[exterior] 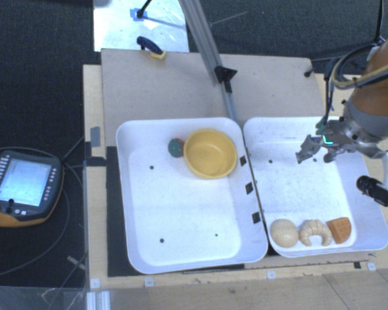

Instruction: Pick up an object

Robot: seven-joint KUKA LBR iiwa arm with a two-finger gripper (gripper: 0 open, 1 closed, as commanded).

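Colours showing across the two bins

Both bins [181, 237] are showing plain white; a bowl [210, 153] is showing yellow beside a dark green ball [175, 148], while a cream roll [284, 232], a pale tan croissant [315, 232] and an orange-brown block [339, 229] are lining the right bin

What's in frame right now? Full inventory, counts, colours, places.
white bins: 2, white, side by side on the bench
bowl: 1, yellow, far part of left bin
small ball: 1, dark green, left bin, touching the bowl's left side
round bun-like item: 1, cream, near edge of right bin
croissant-shaped item: 1, pale tan, right of the bun
wedge-like block: 1, orange-brown, right of the croissant
teach pendant: 1, orange and grey, lit screen, on the floor at left
clamp: 1, black and yellow, far bench edge
arm: 1, grey with orange band, from right
gripper: 1, over the right bin's far part, apart from the three items
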